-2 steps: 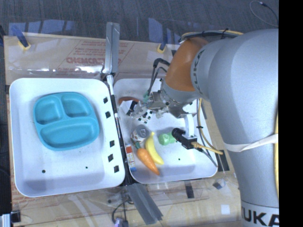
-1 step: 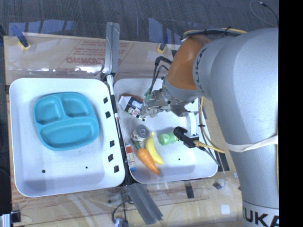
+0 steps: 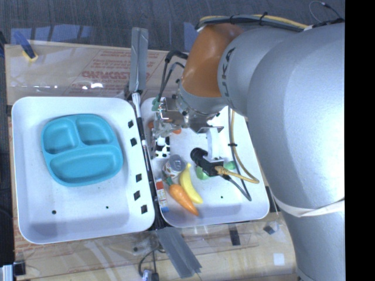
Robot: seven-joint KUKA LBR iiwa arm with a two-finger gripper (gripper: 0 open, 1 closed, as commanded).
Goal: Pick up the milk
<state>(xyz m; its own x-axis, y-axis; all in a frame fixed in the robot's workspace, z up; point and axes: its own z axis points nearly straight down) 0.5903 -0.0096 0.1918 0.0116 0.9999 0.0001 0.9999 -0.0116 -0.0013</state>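
The milk (image 3: pixel 162 148) is a small white carton with black cow spots. It stands at the left side of the right bin (image 3: pixel 246 206), close to the wall between the bins. My gripper (image 3: pixel 159 126) hangs just above the carton's far end, reaching down from the orange-banded wrist (image 3: pixel 205 63). The gripper body hides the carton's top, and I cannot see whether it touches the carton.
Near the milk in the right bin lie a metal can (image 3: pixel 174 166), a yellow banana (image 3: pixel 190 184), an orange carrot (image 3: pixel 183 199) and a small green item (image 3: pixel 204 172). A blue divided plate (image 3: pixel 82 148) sits in the left bin (image 3: pixel 35 215). The arm covers the bin's right side.
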